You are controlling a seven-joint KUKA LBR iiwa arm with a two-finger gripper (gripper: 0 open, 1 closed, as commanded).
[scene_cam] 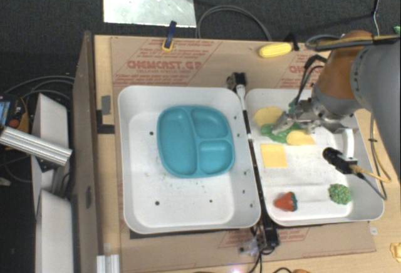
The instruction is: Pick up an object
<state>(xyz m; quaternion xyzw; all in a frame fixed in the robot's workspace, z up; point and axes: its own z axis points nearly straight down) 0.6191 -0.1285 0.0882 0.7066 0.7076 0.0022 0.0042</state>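
the jaws (290, 123) sit low in the right bin (369, 203), over a green toy (276, 134) just beside a yellow piece (267, 116); whether they are apart or clamped, i cannot tell.

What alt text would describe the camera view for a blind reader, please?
The arm's tool hangs low over a green item in the right bin, near a strawberry and broccoli. The left bin holds a blue divided plate.
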